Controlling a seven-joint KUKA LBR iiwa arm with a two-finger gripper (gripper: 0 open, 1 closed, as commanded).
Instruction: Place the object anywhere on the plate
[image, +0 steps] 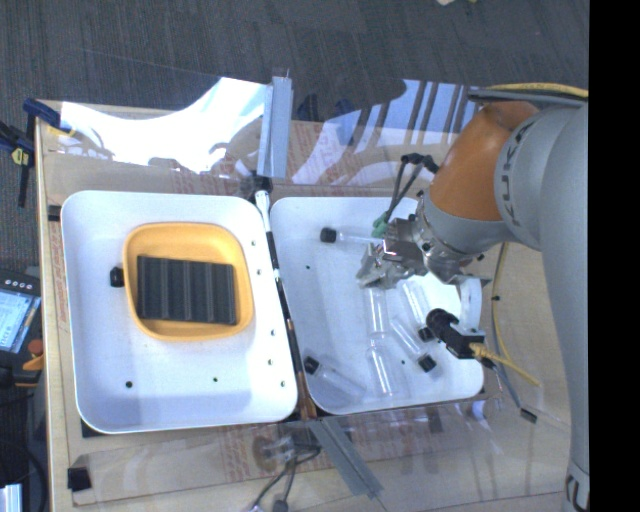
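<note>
In the left bin lies a yellow plate (148, 243), and a black ridged block (187, 290) rests on its middle. My gripper (379, 268) hangs low over the centre of the right bin, above several clear plastic tubes. One tube (378, 322) lies directly below the gripper. Another tube (352, 237), with a black cap, lies to its upper left. Nothing visibly sits in the gripper.
The left white bin (90, 370) also holds a small black piece (117, 277) just left of the plate. In the right white bin (300, 260) more clear tubes (382, 375) lie near the front wall, along with a small black piece (427, 364).
</note>
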